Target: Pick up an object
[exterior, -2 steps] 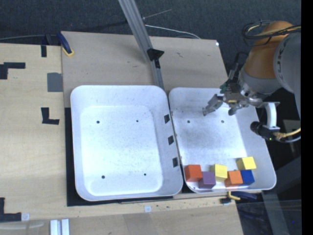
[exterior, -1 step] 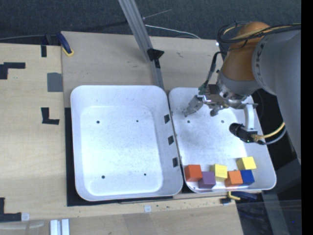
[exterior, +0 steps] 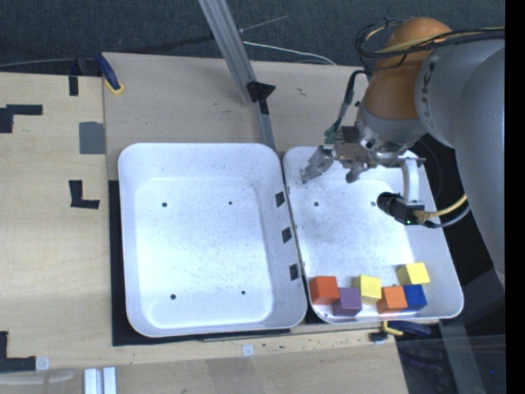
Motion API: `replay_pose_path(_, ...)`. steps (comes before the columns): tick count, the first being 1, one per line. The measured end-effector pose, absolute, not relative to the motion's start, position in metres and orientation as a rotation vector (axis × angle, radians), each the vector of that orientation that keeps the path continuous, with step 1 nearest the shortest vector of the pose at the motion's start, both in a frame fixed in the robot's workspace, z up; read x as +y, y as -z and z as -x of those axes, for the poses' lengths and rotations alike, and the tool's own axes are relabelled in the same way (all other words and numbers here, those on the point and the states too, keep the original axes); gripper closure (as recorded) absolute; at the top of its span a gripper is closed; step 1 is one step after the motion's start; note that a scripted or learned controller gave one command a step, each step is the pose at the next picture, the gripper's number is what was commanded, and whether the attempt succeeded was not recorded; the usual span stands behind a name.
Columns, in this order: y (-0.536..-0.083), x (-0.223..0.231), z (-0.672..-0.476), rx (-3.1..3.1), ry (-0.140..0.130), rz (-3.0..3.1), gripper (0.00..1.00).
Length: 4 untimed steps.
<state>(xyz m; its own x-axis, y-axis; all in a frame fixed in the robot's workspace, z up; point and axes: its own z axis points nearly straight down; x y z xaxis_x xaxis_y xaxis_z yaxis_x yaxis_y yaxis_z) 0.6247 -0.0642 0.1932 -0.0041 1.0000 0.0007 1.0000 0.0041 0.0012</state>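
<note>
Several small blocks lie along the near edge of the right bin (exterior: 344, 220): an orange block (exterior: 324, 288), a purple block (exterior: 349, 300), a yellow block (exterior: 370, 287), another orange block (exterior: 393, 299), a blue block (exterior: 414, 296) and a second yellow block (exterior: 413, 273). My gripper (exterior: 335, 168) hangs over the far end of the right bin, well away from the blocks. Its two fingers are spread apart, with nothing between them.
The left bin (exterior: 201, 236) sits beside the right one, with black clips along the shared edge. A metal pole (exterior: 234, 52) slants in from the top toward the bins' far corner. A black connector with a yellow cable (exterior: 402, 208) hangs over the right bin.
</note>
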Motion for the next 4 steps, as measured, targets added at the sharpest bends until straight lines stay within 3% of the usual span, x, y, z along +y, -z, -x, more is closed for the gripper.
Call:
replay_pose_path(1,-0.202,-0.065,-0.624,2.227,0.002,-2.219,1.0)
replay_pose_path(2,-0.201,-0.065,-0.624,2.226,0.003,-2.219,0.0)
replay_pose_path(3,-0.191,-0.061,-0.591,2.222,0.006,-2.225,0.0)
replay_pose_path(4,-0.137,-0.097,-0.6,2.222,0.01,-2.226,0.0)
